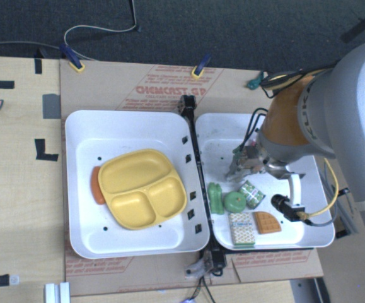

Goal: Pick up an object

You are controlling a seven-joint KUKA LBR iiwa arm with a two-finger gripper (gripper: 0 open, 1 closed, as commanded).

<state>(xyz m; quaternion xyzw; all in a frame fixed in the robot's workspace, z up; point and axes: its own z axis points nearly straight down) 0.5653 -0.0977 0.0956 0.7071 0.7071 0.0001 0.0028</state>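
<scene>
Camera view, from the near edge of the counter point(18, 169) outward: the right bin point(308, 235) holds, along its near side, a small patterned packet point(242, 227) and, just right of it, an orange waffle-like piece point(267, 222). Just beyond these sit a green bottle-shaped toy point(215, 197), a green round piece point(236, 201) touching it, and a small green-and-white checked item point(253, 194) beside that. The jaws point(240, 168) hang low over the middle of the right bin, just beyond this cluster; whether they are open or closed I cannot tell, and nothing is seen between them. The arm point(321, 115), with its orange band, comes in from the right. In the left bin point(81, 169) a yellow divided plate point(141, 188) lies tilted, with an orange-red object point(96, 187) tucked under its left edge. Farther back lies cardboard point(163, 87) with two yellow clips.
</scene>
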